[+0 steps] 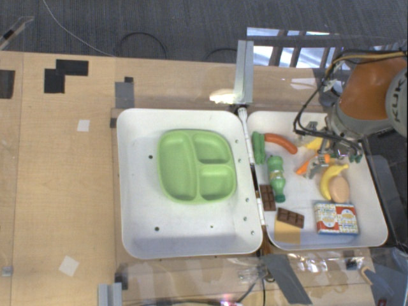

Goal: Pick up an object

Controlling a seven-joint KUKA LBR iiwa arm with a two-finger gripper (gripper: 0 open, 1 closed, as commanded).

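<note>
End effector (328, 155): right of frame, low over the right bin (376, 231), beside the banana (329, 178); grip state unclear.
Green tray (194, 166): centre of the left bin (137, 231).

Arm (376, 94) cut off at right edge; fingers too tangled in cables to read. Banana (329, 178) partly hidden under a peach-coloured lump (340, 189).

You have open floor around the green three-compartment plastic tray (196, 166) in the left white bin (137, 234); the right white bin (376, 225) is crowded with toy food.
</note>
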